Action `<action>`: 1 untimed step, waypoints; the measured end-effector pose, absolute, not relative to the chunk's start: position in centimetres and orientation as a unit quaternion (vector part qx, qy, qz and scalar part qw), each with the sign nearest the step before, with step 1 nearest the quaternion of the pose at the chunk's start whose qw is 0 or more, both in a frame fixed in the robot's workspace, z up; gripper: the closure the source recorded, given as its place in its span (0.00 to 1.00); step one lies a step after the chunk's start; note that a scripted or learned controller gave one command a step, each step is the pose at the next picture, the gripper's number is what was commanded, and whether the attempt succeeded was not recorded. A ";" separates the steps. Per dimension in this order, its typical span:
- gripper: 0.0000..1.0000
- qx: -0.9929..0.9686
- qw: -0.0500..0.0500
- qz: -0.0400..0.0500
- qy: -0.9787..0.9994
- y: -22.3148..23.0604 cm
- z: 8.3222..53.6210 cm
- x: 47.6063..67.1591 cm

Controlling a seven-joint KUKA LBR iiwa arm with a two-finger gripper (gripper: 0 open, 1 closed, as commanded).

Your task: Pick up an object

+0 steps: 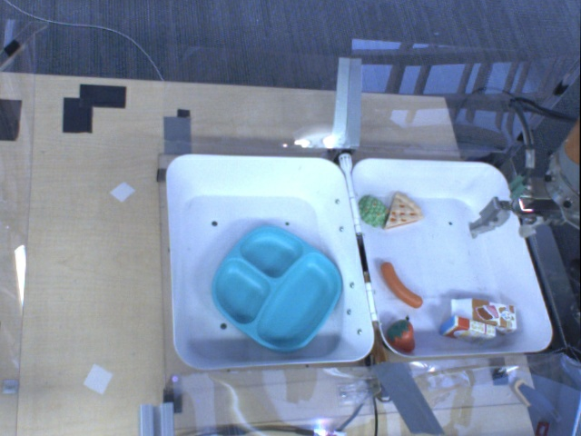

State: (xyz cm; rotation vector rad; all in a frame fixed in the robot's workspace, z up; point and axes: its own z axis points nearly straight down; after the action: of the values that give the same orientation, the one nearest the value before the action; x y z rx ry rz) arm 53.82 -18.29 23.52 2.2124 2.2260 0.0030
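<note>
**Gripper over the right bin's far edge, nothing between my jaws**

While my gripper (pixel 502 214) hangs over the right edge of the right bin (pixel 454 182), I note the layout below. My fingers (pixel 487 217) point left, toward the bin's middle, spread apart in a narrow fork with only white bin floor showing in the gap. They hold nothing. My wrist sits just behind, at the right edge of the view, with a tangle of cables above it.

Right bin, contents:
- Green leafy piece (pixel 371 210), upper left, close against the divider wall.
- Waffle-patterned wedge (pixel 402 212), tan with a red rim, touching the green piece on its right side.
- Orange sausage (pixel 400 284), lying slantwise left of centre, apart from everything else.
- Red round fruit with a dark stem (pixel 400 334), in the near left corner.
- Small carton (pixel 480 319), white with red and blue print, lying on its side near the front wall, right of centre.

Nearest of these to my fingertips is the wedge, though open floor lies between us. The carton lies well below my fingers in the view.

Left bin (pixel 227 184): one blue divided plate (pixel 277 286), three compartments, resting flat, slightly toward the front.

Both bins sit side by side on a pale wood bench (pixel 82 243), walls touching along the middle.
</note>
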 end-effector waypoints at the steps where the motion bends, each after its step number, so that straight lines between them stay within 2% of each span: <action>1: 0.00 0.727 0.001 0.001 0.686 -16.9 9.6 53.8</action>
State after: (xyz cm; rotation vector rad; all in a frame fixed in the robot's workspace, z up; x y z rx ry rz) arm 53.83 -16.90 9.61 2.2836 2.1538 0.0029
